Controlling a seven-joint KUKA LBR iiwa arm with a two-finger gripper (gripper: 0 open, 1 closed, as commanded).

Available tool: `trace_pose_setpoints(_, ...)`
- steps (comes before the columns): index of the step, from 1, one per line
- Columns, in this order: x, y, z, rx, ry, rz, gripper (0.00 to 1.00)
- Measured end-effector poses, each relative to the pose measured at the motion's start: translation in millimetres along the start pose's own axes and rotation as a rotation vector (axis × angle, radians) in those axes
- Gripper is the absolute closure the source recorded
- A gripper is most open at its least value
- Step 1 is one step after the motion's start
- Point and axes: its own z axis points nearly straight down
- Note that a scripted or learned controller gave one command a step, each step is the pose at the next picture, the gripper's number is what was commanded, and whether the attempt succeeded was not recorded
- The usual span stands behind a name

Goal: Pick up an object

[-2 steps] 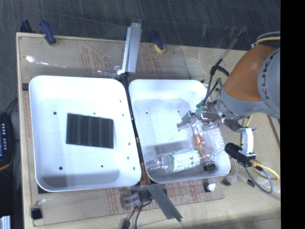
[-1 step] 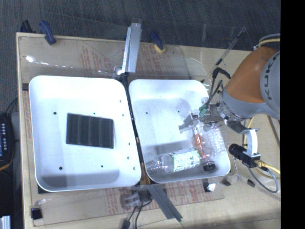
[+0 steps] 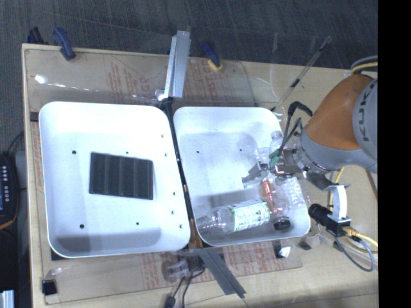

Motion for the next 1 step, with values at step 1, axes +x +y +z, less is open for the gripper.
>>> trace_pose_setpoints(1, 4.4, 31.2, 53.4, 0.003, 0.002, -0.153, 0.0)
